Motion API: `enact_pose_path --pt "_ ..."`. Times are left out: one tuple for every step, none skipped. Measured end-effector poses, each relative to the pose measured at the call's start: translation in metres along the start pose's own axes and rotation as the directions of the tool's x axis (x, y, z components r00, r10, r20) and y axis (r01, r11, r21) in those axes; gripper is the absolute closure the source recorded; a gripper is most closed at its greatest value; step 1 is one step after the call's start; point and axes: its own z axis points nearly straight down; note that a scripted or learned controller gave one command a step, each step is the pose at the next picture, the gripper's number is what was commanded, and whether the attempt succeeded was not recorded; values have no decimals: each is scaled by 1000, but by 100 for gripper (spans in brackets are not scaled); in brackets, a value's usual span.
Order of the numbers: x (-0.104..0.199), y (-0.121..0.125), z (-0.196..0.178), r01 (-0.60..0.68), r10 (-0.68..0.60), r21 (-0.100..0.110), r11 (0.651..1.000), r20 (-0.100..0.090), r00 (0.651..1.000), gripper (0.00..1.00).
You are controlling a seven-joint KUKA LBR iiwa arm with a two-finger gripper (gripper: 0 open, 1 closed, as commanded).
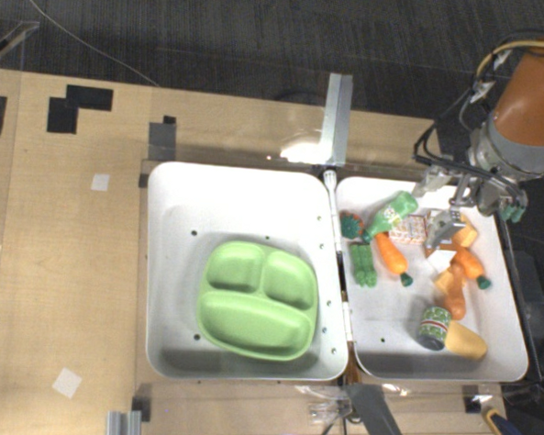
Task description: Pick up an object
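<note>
The right bin (512,351) holds several toy foods. A green bottle (397,210) and a small white and red box (409,230) lie near its back. An orange carrot (392,254) lies beside them. Two more orange pieces (468,264) (451,293) lie toward the right wall. A green can (434,326) and a yellow wedge (467,342) sit near the front. My gripper (444,230) hangs over the back of this bin, just right of the box and above the orange pieces. Nothing shows as lifted.
The left bin (176,215) carries a green divided plate (260,299). Dark green toys (363,264) lie along the right bin's left wall. A metal post (336,124) stands behind the seam between the bins. The arm's orange band (537,95) and cables sit at the upper right.
</note>
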Motion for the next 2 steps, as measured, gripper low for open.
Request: enact_pose_path --pt "54 16 132 199 -199 -4 980 -7 980 0" --pt "4 19 158 125 -125 0 992 5 992 0"
